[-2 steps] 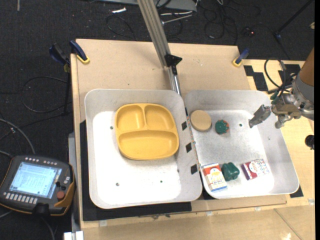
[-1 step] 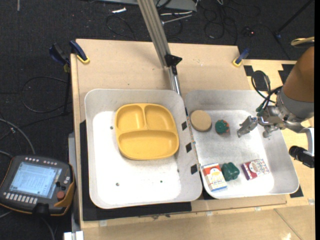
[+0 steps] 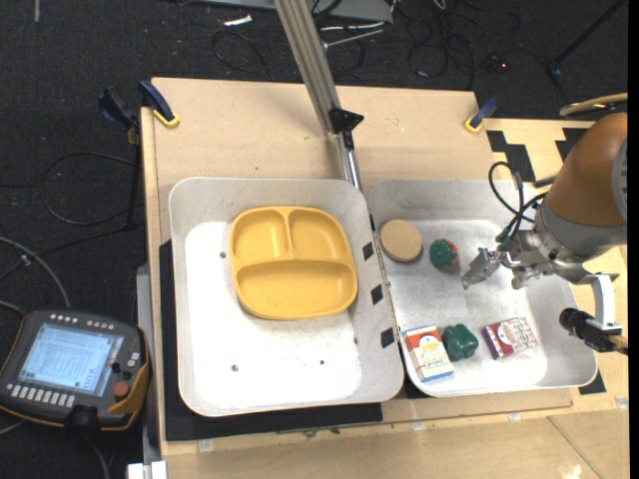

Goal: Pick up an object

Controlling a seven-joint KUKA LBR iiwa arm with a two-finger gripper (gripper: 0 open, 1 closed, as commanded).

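Strawberry (image 3: 444, 254), red with a green top, sat in the right bin (image 3: 569, 372), just left of the gripper (image 3: 499, 270). Fingers were spread apart, nothing held between them, hovering above the bin floor.

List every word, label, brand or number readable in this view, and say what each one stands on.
None reads clearly.
White and orange carton: printed front, too blurred to read.
Red and white packet: print too small to read.
Teach pendant: lit screen, its text too small to read.
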